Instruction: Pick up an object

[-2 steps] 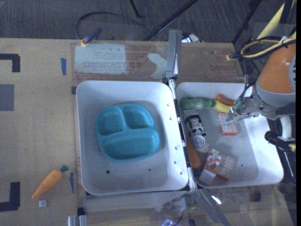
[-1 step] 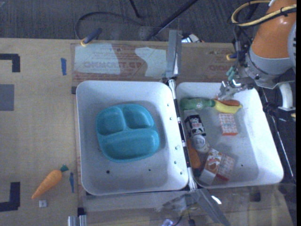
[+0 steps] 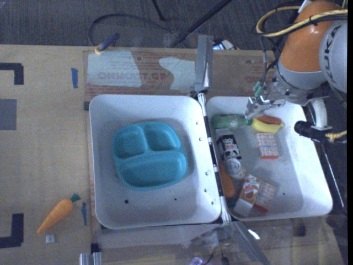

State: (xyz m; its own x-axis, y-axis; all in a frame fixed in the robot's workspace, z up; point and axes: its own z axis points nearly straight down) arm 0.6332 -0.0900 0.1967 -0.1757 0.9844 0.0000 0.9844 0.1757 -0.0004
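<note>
Toys for picking lie in the right bin. At its far end we see a yellow banana, with a small red-orange toy touching its far side and a green toy just to the left. The gripper hangs right above this far group, closest to the gap between the green toy and the banana. We cannot tell if it is released or clenched, because it is small and blurry from up here. We see nothing held in it.

We think the arm is lining up for a grab. To do it well, we should pick one toy, maybe the banana, and come straight down over its middle. The three toys crowd together, so a crooked drop could push one away or catch two.

Nearer to us lie a small cow-print carton, a white card with red marks, a round grey thing and a box with red pictures. An orange thing hides partly against the bin's left wall, so we cannot name it.

The left bin holds a blue divided plate. A toy carrot lies on the bench, near and left. The arm is cut off at the right.
</note>
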